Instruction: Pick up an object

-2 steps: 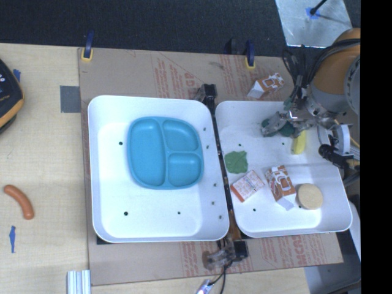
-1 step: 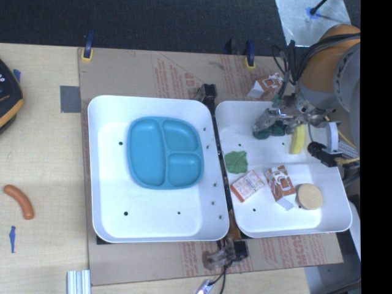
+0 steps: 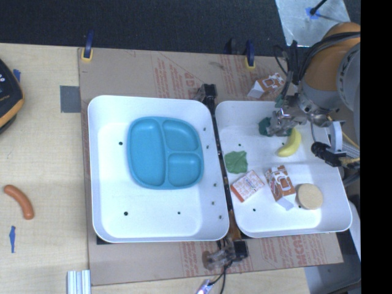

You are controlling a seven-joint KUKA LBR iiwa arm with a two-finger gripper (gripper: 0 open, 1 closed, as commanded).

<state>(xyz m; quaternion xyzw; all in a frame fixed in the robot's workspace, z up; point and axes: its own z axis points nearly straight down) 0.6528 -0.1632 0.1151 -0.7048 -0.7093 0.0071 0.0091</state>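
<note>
Blue divided plate (image 3: 165,151), yellow banana (image 3: 291,144), green leaf (image 3: 236,162), white bins (image 3: 104,164).

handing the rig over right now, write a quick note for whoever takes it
Gripper: low in the right bin, at its far side, over a dark green object, beside the banana. Fingers unclear; no grasp seen.
Also in the right bin: green leaf piece, two snack packets, round tan disc.
Left bin: blue divided plate.
On the bench: sausage, another packet.
Done: nothing lifted.
Left: grasp and lift one object.
</note>
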